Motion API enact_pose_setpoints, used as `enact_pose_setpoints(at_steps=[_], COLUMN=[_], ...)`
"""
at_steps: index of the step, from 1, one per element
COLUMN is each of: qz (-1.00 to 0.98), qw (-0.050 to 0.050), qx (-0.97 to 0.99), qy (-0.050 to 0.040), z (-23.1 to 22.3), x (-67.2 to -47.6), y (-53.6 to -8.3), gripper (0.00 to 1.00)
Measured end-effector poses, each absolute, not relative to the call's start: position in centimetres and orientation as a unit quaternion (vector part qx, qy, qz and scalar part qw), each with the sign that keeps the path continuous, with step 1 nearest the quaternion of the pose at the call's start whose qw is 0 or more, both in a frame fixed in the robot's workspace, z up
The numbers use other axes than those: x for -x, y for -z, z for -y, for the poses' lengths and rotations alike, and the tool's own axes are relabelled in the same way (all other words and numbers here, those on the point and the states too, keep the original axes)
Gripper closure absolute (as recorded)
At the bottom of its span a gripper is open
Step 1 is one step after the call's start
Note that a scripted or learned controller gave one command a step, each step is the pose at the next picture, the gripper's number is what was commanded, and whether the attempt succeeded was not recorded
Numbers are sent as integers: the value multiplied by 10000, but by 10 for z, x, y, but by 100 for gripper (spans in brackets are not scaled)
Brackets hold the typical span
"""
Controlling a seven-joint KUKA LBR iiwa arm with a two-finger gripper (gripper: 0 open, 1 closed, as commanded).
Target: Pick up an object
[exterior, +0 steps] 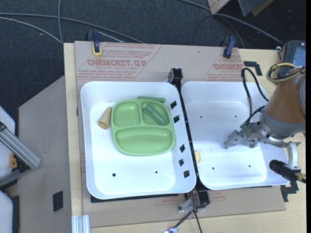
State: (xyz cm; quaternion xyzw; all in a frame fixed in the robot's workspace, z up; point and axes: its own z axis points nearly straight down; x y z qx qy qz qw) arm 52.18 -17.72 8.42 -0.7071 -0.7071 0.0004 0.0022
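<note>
A green divided plate [143, 128] lies in the left bin [97, 174]. A darker green, pod-like piece [155, 113] rests in the plate's upper right compartment. A tan cone [104, 118] lies just left of the plate on the bin floor. A small yellow object [197, 155] sits at the right bin's left rim, by the divider. My gripper [232, 140] is low over the floor of the right bin [214, 110], right of centre and pointing left. Nothing shows in it, and it is well apart from the yellow object and from the plate.
The grey arm with its orange band [286, 101] comes in over the right bin's right rim. Black clips [176, 75] line the divider between the bins. Blue clamps [96, 46] hold the cardboard base at the back. Cables run over the dark floor behind.
</note>
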Motion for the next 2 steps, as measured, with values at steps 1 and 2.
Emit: enact_pose_setpoints(at_steps=[1,2], qz=[7068,7077], qw=[7,-24], qx=[7074,7065], qy=[7,13], z=[177,173], x=[-523,-533], y=[-96,-151], gripper=[100,100])
